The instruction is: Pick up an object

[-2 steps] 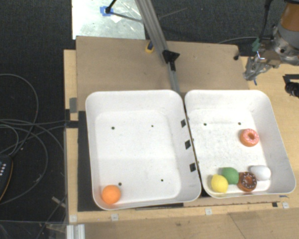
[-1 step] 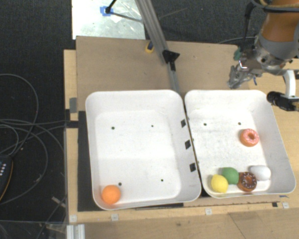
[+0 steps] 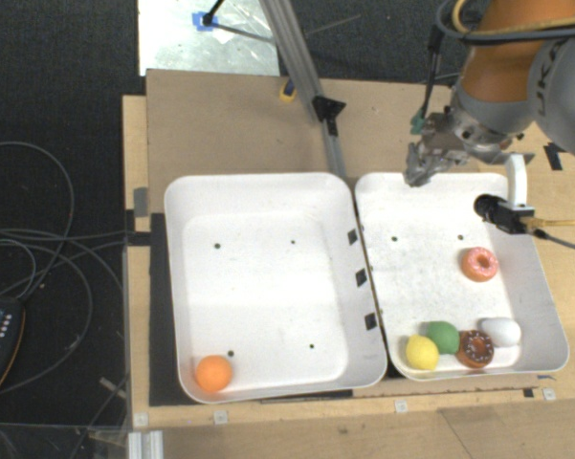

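The desk (image 3: pixel 249 132) carries two white bins; our pincer (image 3: pixel 419 173), whose state we cannot tell, hangs over the right bin's (image 3: pixel 411 256) far rim. The pink doughnut (image 3: pixel 478 264) lies well nearer us; descending here risks striking rim.

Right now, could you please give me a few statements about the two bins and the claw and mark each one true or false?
1. The orange ball lies in the left bin. True.
2. The pink donut lies in the left bin. False: it lies in the right bin, apart from the other items.
3. The claw is near the right bin's far edge. True.
4. The claw holds the yellow ball. False: that ball lies in the right bin's near end, beside the green ball.
5. The chocolate donut sits next to a white item. True.
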